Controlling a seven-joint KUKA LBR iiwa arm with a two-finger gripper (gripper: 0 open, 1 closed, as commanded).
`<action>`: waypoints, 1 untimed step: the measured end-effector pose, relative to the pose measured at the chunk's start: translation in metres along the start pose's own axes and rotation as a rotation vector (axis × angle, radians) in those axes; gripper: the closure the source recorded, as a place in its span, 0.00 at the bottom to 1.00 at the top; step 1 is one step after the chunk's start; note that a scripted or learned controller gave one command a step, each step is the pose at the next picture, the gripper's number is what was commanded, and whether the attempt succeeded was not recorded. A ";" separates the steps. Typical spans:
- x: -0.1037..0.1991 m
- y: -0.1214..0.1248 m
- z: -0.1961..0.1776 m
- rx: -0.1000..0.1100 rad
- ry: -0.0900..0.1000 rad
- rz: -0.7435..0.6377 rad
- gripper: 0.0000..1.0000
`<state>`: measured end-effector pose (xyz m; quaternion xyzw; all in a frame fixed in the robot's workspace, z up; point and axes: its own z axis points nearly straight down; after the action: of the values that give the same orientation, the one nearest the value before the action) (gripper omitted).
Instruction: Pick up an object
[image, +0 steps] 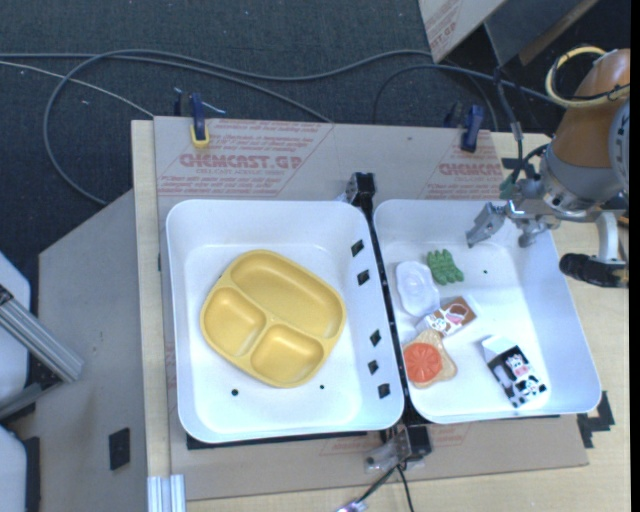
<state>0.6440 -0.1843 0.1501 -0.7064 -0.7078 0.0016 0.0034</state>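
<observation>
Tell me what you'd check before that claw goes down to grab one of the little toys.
1. Claw carries nothing: ok, nothing between its fingers.
2. Claw open wide enough: ok, fingers look spread.
3. Claw over a toy: not ok, it hangs at the right bin's far edge.
4. Green toy free to grab: ok, it lies apart.
5. Orange slice toy free: not ok, it touches its neighbours.
6. Black-and-white toy free: ok, it lies alone.

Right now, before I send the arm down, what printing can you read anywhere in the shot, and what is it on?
"CHEMCAST GP", red, repeated on the board under the bins; clearest at upper left, partly readable at upper right.
Smaller red lines beneath it: too blurred to read.
Cardboard box at top: dark marks, unreadable.
Black-and-white item in the right bin: pattern, no legible text.
</observation>
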 end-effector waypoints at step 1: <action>0.007 -0.002 0.060 -0.004 -0.001 0.000 0.00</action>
<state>0.6419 -0.1770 0.0903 -0.7066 -0.7077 0.0006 0.0018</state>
